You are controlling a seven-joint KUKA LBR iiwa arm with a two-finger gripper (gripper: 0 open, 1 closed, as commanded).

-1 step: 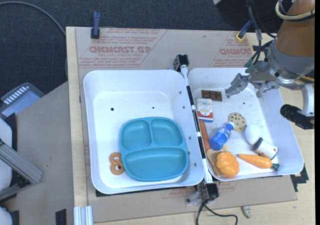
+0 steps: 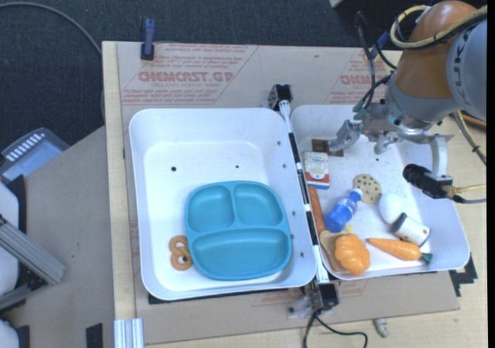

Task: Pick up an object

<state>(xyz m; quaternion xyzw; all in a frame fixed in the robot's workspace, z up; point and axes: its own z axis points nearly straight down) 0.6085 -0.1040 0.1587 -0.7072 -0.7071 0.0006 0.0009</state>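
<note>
My gripper hangs over the back of the right bin, its two fingers spread apart with only white bin floor between them. Just left of it lies a small brown block, and a white and red carton sits in front of that. Farther forward are a chocolate-chip cookie, a blue bottle, a white egg-shaped piece, a carrot and an orange toy fruit. Nothing is held.
The left bin holds a blue divided plate and a pretzel at its front left. An orange stick lies along the right bin's left wall. A black part on the arm juts over the right bin.
</note>
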